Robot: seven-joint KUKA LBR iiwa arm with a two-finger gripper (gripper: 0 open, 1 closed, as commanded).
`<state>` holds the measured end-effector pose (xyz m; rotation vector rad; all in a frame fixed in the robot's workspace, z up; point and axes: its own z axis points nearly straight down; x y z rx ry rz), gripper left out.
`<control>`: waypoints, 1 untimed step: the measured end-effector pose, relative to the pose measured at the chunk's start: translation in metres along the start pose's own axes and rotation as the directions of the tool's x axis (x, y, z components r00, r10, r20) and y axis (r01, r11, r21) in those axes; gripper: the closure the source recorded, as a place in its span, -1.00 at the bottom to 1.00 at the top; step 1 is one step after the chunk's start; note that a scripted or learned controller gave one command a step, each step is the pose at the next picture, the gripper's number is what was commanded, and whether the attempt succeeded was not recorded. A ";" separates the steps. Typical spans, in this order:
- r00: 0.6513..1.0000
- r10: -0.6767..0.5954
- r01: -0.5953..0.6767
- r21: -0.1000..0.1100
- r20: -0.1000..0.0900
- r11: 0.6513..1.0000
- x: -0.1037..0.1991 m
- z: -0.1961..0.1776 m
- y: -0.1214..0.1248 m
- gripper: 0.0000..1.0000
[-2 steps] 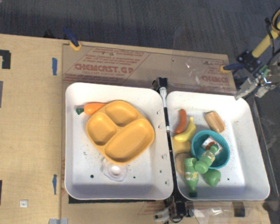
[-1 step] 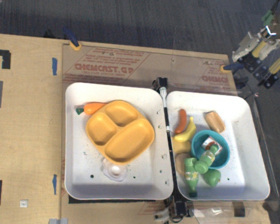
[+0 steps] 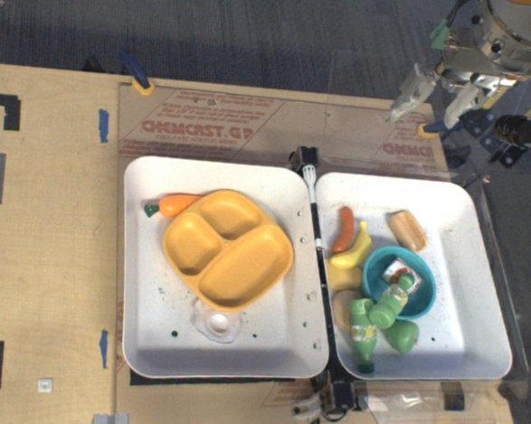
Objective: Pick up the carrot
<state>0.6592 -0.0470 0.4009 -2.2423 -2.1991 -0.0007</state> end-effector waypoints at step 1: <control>0.988 0.155 -0.155 0.005 0.001 0.988 0.057 0.070 -0.036 -1.00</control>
